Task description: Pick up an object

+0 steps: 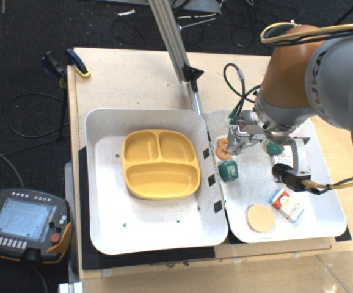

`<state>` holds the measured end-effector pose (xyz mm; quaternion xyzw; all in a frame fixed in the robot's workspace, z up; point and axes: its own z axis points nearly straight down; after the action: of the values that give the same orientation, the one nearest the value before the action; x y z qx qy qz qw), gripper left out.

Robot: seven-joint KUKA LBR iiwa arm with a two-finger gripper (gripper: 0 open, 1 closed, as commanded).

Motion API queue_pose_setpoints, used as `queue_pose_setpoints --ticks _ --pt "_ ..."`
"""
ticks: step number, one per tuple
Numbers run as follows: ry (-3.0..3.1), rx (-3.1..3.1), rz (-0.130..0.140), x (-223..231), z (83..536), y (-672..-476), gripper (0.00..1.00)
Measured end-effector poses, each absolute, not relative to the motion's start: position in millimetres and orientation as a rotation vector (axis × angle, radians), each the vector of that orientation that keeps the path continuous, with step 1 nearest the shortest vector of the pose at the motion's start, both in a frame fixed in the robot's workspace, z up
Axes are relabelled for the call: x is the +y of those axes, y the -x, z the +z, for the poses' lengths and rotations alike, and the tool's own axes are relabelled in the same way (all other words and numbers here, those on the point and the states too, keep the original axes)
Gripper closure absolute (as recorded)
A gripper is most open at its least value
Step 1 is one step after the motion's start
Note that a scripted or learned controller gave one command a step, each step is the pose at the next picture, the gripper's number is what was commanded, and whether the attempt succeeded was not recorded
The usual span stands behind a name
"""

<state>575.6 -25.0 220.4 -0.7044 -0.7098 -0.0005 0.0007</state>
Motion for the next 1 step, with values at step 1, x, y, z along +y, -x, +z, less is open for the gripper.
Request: queue_pose_setpoints --ticks 1 --pt "2.214 -2.229 -0.004 22.9 233.4 -576.0 1.0"
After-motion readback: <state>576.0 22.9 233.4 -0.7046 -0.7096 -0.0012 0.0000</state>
